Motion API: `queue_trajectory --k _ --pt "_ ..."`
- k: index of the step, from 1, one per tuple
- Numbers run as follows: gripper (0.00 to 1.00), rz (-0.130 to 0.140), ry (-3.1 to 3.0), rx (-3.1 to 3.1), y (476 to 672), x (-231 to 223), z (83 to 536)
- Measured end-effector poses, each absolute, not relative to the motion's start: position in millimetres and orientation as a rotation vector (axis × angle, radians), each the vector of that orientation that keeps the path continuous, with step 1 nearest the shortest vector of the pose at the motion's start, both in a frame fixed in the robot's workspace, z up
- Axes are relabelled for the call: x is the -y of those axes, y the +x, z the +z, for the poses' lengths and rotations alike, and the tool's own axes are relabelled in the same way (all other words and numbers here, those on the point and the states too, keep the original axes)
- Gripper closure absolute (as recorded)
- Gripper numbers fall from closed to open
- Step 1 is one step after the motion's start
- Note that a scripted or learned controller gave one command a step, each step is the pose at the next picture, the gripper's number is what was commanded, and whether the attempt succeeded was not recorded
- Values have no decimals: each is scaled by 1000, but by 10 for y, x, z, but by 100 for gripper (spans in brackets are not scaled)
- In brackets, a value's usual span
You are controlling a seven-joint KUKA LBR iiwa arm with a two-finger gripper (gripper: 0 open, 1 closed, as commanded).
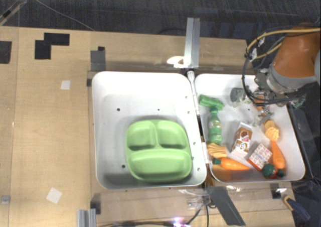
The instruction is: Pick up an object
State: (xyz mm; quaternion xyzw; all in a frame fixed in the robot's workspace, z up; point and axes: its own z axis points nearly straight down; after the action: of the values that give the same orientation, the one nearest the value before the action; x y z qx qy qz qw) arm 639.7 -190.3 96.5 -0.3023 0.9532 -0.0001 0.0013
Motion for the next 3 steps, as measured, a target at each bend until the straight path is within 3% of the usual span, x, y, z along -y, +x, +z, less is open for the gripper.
queue_trajectory --k 1,2,3 --pt "0 -7 -994 -2968 5756 1982 893" --pt "0 -6 -686 -3050 5276 1457 908" --pt "0 -25 -868 -2994 5160 1048 926"
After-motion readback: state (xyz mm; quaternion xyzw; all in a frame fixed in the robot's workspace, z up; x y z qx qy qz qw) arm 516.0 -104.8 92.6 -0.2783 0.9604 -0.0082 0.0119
